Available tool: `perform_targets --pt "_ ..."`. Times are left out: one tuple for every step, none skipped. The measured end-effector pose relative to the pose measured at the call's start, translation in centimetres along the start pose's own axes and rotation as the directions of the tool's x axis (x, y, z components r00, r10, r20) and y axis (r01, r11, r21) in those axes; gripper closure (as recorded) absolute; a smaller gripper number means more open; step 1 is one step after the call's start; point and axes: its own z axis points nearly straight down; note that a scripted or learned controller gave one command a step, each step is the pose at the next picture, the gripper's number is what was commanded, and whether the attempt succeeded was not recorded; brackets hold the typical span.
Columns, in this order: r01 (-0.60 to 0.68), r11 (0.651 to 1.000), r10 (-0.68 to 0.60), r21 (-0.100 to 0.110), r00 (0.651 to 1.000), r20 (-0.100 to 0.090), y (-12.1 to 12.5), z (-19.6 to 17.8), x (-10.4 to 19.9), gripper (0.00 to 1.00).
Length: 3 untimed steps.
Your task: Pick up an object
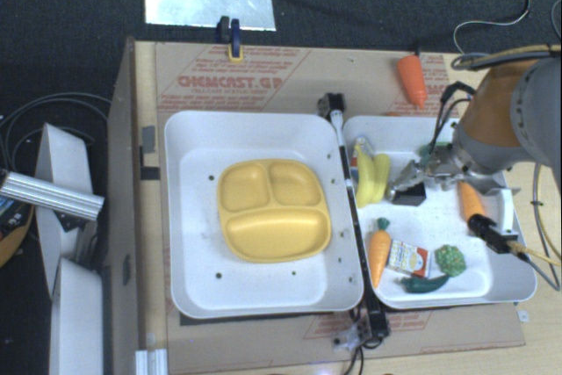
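Banana [372,176] lies at the right bin's [514,281] nine o'clock edge, just beside the tool [409,184], which hangs low near the bin's centre — whether it is spread or pressed together I cannot tell. A clean pick would probably mean centring over one item, away from the wall, and descending straight. Carrot [378,252], carton [407,258] and a green piece [450,260] crowd six o'clock. On the tabletop [263,70], red print reads roughly "CHEMCAST GP" — the carton's label is illegible.
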Motion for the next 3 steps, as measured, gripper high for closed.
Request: perform_targets --pt "0.005 1.000 -0.005 -0.008 1.000 -0.004 0.4 -1.5 0.2 1.00" --pt "0.005 1.000 -0.005 -0.009 1.000 -0.003 0.4 -1.5 0.1 0.00" --pt "0.005 1.000 -0.004 0.016 1.000 -0.007 1.5 0.9 -6.0 0.00"
